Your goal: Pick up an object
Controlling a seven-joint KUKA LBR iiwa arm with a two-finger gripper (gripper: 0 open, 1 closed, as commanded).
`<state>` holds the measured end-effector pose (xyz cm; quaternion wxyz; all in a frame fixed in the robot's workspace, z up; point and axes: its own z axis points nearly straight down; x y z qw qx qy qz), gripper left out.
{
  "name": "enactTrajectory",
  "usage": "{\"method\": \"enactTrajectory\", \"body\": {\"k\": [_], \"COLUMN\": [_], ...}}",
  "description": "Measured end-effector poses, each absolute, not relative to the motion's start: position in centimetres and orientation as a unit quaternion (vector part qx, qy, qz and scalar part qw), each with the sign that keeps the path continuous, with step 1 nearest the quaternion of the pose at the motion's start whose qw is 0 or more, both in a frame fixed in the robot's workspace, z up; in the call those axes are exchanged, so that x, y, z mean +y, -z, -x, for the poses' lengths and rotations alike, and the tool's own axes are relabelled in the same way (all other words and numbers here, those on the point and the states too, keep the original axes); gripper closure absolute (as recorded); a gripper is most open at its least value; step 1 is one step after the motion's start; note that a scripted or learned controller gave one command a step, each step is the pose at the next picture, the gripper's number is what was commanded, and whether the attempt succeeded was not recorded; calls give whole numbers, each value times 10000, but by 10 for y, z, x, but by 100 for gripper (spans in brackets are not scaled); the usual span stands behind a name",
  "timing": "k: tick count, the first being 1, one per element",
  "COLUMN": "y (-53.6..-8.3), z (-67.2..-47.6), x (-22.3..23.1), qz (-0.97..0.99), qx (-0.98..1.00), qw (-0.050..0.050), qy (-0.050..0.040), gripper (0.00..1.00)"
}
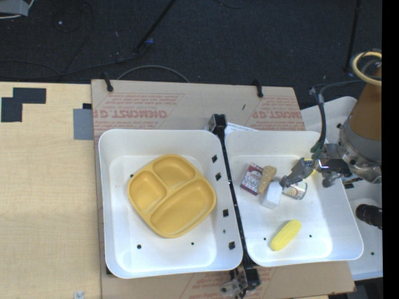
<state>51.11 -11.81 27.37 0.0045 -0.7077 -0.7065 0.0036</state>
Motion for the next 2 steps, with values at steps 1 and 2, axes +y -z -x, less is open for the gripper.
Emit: {"method": "enactTrajectory", "body": {"k": [1,2], "y": [-278,-218], "z": [-513,-518], "x": [-118,-123], "qz": [7071,7073], "qx": [-7071,-7069], "qw": [4,40], "qy": [-6,-26], "gripper": [0,0]}}
